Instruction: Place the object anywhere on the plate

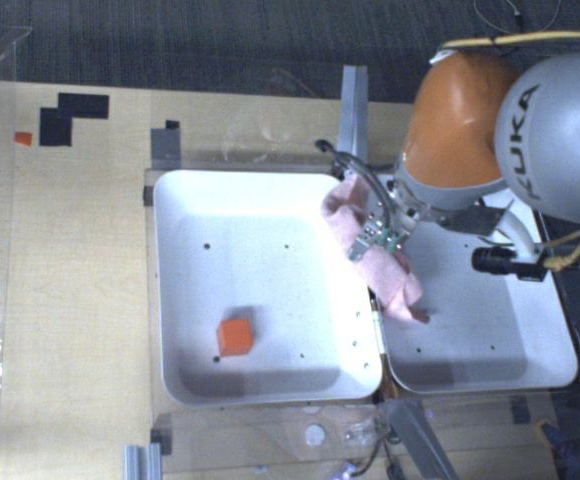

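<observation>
- Orange block [235, 337]: small, cube-like, solid orange with a darker shaded side. It sits flat on the floor of the left bin [185, 268], at about 7 o'clock from that bin's middle, near the lower-left corner but clear of both walls.
- Left bin: shallow, white, with rounded corners and a few small dark dots on the floor. The block throws a short shadow there.
- Right bin [490, 348]: white, butted against the left bin along a shared rim.
- Pink cloth [390, 273]: pale pink, crumpled and soft, draped over the shared rim between the two bins. One end lies at the left bin's 2 o'clock corner; the other trails toward 5 o'clock into the right bin.
- Arm [560, 138]: grey housing with an orange band [460, 118], coming in from 3 o'clock and hanging over the top of the right bin.
- Gripper [378, 236]: low at the shared rim, right on the pink cloth, well apart from the orange block. Cables and cloth crowd the tip, so the annotator cannot tell whether it is wide, narrow or holding the cloth.
- Tabletop [70, 288]: light wood, with black tape shapes [70, 116] and a tiny orange mark [23, 139] at 10 o'clock.
</observation>
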Robot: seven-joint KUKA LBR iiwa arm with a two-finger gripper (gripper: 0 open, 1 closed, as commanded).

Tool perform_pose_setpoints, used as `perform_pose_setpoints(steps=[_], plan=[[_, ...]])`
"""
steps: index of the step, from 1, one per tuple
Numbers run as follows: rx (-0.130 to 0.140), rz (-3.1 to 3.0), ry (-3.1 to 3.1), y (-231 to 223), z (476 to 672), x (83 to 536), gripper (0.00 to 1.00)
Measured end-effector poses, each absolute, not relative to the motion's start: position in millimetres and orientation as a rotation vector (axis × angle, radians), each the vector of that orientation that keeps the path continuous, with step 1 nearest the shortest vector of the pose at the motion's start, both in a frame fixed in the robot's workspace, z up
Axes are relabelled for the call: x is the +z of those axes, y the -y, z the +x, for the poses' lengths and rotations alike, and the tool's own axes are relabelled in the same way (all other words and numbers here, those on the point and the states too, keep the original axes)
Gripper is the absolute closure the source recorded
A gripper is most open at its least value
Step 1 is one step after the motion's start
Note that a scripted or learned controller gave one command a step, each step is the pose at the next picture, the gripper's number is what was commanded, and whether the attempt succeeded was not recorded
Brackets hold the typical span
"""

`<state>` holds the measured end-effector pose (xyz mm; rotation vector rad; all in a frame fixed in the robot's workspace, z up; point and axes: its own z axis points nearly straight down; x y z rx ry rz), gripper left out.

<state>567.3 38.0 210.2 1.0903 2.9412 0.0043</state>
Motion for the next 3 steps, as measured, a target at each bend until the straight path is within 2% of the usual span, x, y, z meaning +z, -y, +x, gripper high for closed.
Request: perform_pose_setpoints(steps=[2, 3], plan=[[0.008, 0.006, -3.130, -129.0, 525.9, 231.8, 1.00], [0.008, -0.003, -3.132, -176.2, 505.8, 227.8, 1.00]])
